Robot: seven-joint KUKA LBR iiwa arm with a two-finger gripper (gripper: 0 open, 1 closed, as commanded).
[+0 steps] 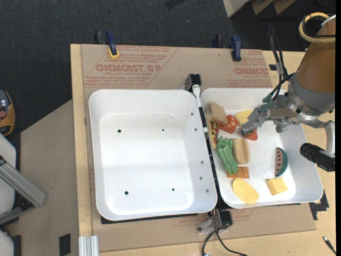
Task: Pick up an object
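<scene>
Grey arm (314, 84) with orange band, entering from the right and reaching over the right bin (311, 193). Gripper (249, 128): dark grey, lowered among the toy food in the bin's upper middle; whether it is spread or closed cannot be told, and no item can be seen held in it.

Contents of right bin, all crowded toward its left half:
- Red piece (230, 124), just left of the gripper and close to it, possibly touching.
- Small red-orange piece (252, 136), directly under the gripper tip; contact unclear.
- Yellow piece (243, 116), just above the gripper, partly hidden by it.
- Tan bread-like piece (217, 111), at upper left, near the bin's left wall.
- Green vegetable (226, 154), below the red piece, lying lengthwise along the left wall.
- Tan bun-like piece (241, 152), beside the green vegetable on its right, just below the gripper.
- Small orange block (242, 172), at the foot of the green vegetable.
- Yellow oval piece (245, 190), near the bin's front rim.
- Watermelon slice (281, 161), well apart to the right, with bare white floor around it.
- Yellow cheese-like block (276, 185), below the watermelon slice, near the front rim.

Left bin (101, 111): white, its right rim meeting the right bin's left rim along a dark seam.

Open room: the right bin's floor is bare between the gripper cluster and the watermelon slice, and along the right wall. Both bins sit on a brown board (85, 79) printed with red lettering.
</scene>
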